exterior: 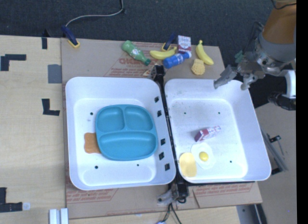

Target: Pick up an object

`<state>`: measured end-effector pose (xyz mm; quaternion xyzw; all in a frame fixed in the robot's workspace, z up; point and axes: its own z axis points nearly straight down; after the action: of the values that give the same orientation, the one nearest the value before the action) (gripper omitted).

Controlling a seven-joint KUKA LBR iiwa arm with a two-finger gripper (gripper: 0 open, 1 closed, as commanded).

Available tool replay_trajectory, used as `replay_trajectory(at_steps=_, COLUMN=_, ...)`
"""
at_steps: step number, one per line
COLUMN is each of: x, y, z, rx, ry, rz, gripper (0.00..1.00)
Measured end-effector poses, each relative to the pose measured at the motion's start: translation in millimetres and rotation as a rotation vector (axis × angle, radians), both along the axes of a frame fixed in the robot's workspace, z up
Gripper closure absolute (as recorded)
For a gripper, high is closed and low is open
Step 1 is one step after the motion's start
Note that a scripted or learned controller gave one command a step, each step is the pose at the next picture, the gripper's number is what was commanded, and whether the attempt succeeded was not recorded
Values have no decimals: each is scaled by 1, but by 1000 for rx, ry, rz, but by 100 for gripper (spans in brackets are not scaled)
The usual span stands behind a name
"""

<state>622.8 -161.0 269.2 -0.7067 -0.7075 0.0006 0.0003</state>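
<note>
Right, my gripper [234, 79] hangs over the right bin's [255, 117] far rim, fingers apparently spread, holding nothing; the red tube [207, 132] lies nearer the camera, axis slanted.

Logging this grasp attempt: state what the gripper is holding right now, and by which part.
Nothing is held. The gripper hangs over the far rim of the right bin, fingers spread with nothing between them; the small red packet lies on the bin floor.

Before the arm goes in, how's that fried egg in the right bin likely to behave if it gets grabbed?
The fried egg lies flat and thin on the right bin floor, so side gripping looks hard. It is probably a light toy and may slide when nudged. It seems to touch the yellow piece, which could shift too.
</note>
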Motion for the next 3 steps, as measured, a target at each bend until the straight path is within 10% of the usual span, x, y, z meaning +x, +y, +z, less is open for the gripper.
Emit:
replay_trajectory(at_steps=2, x=-68, y=42, z=-183, rx=1, ry=-3, rz=0, gripper=0)
replay_trajectory(at_steps=3, x=-67, y=40, z=-173, rx=-3, ry=-7, rz=-2, gripper=100)
